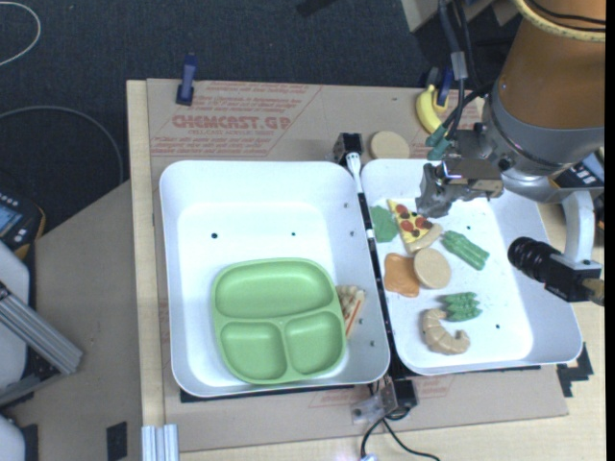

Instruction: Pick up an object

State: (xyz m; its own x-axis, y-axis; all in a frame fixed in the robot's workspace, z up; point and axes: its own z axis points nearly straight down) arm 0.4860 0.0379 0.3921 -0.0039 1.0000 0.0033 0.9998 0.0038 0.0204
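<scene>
Take the green divided plate (279,320) as your landmark. It lies in the left white bin (192,209), toward that bin's near edge, with three compartments. Just right of the plate, touching its rim, you see a small tan food toy (352,305) against the bin's right wall. Beyond the plate, past the bin's far edge, a blue clip (186,80) sits on the printed cardboard sheet (231,118).

Further right of the plate is the right white bin (548,334), which holds the toy foods. Nearest the plate, across the seam between the bins, you find an orange flat piece (401,273) with a round tan cookie (432,268) touching its right side. Beyond those lie a green leaf piece (383,223) and a pizza slice (415,227) side by side. Right of the cookie is a green pod (466,250). Nearer the front edge sit a small green vegetable (460,304) and a croissant (443,333) just in front of it.

The gripper (430,203) hangs over the far end of the pizza slice, at or very near its surface. You cannot tell whether its fingers are spread or pressed together, and nothing shows between them. Behind the right bin, a tan disc (389,145) and a yellow object (434,109) rest on the cardboard.
</scene>
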